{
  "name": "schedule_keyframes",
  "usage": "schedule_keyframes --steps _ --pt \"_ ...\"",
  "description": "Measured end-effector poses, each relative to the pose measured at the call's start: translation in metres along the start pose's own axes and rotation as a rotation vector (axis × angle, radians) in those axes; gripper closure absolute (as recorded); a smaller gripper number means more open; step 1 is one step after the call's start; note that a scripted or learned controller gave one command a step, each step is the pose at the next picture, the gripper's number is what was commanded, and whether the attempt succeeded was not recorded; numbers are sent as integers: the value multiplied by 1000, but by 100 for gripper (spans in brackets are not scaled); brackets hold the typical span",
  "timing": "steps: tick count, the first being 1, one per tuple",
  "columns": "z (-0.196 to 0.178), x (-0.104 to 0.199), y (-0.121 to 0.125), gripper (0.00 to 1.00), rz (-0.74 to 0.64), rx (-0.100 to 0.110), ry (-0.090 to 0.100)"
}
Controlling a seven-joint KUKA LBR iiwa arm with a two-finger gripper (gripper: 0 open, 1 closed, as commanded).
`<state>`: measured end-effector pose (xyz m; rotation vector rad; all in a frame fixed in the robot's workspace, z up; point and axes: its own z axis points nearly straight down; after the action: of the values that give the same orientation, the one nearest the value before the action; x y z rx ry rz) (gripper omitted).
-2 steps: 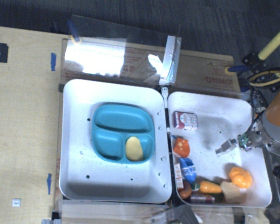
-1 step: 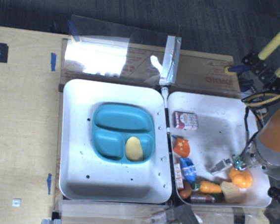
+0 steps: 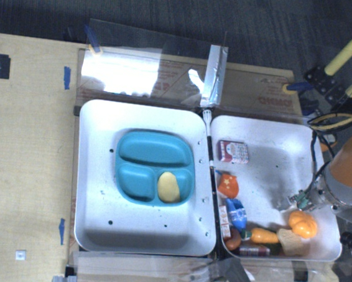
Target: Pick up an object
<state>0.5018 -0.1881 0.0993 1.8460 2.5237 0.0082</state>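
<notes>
Orange pepper-like toy (image 3: 304, 226) sits in the right bin (image 3: 269, 147) near its right wall, just below the pincer (image 3: 301, 199). Pincer hovers right above it, nearly touching; can't tell how its tips stand. Tan chunk (image 3: 290, 242) touches the toy.

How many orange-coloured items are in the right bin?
3: one by the left wall below the red-and-white packet, a carrot-like piece near the front, one at the right. Others may hide in the pile.
</notes>
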Motion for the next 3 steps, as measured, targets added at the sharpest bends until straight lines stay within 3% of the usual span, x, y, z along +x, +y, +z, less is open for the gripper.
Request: schedule_keyframes --steps 1,2,3 --pt "1 0 0 0 0 1 1" --pt "9 -17 -19 0 220 -3 19" --pt "0 -21 -21 100 224 -3 7"
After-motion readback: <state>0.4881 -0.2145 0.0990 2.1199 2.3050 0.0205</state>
